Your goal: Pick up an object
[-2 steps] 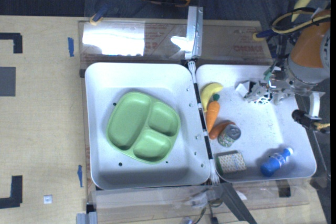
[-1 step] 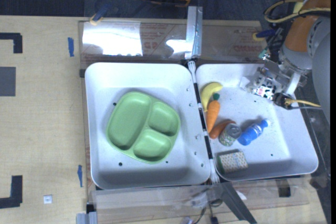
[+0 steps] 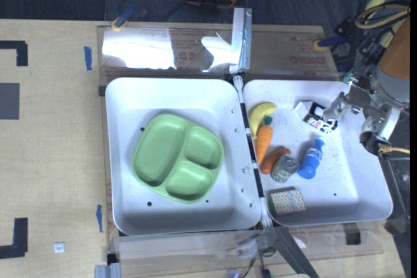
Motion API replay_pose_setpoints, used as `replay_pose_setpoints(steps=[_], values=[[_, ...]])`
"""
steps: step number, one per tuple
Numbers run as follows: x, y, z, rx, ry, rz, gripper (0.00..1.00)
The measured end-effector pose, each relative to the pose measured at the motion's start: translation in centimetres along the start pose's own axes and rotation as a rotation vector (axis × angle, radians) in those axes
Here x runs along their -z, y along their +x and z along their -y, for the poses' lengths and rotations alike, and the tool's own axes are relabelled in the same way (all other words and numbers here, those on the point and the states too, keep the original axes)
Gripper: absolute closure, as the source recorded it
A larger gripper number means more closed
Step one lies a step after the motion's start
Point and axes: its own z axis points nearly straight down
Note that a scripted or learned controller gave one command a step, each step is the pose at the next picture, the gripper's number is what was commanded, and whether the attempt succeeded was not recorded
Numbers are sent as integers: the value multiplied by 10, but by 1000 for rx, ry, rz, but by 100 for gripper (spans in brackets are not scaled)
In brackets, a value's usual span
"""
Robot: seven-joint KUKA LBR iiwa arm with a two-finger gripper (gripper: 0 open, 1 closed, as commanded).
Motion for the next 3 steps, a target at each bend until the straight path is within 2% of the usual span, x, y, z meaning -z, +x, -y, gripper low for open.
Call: replay_pose_setpoints(steps=[1,2,3], values=[[-13,48,10,141,1,0,0],[-4,48,9,139,1,0,100],[-79,72,-16,248,-7,-1,100]])
